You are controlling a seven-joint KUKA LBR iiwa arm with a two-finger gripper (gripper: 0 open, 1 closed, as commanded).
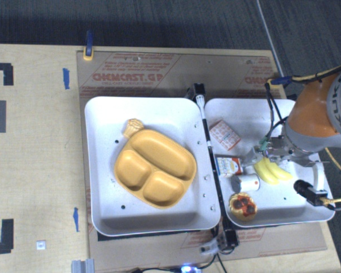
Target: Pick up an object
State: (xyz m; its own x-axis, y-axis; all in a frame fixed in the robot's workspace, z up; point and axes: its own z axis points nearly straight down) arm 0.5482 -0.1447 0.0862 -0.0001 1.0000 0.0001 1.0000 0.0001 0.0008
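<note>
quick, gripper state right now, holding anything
gripper: right over the yellow banana toy in the right bin; a grip cannot be told

You're getting bright, even overhead light here, and the white bins [96,152] glare almost to blown-out while the floor [159,10] at the top stays dim and dark. Shadows sit short and soft under the yellow tray [153,166], and the whole frame reads slightly soft and grainy, with fine print smeared.

— What can't we make out here?
— The arm [321,115] runs off the right edge and covers the gripper, so we cannot judge it. Print on the small packets [226,165] is too tiny to read.
</note>
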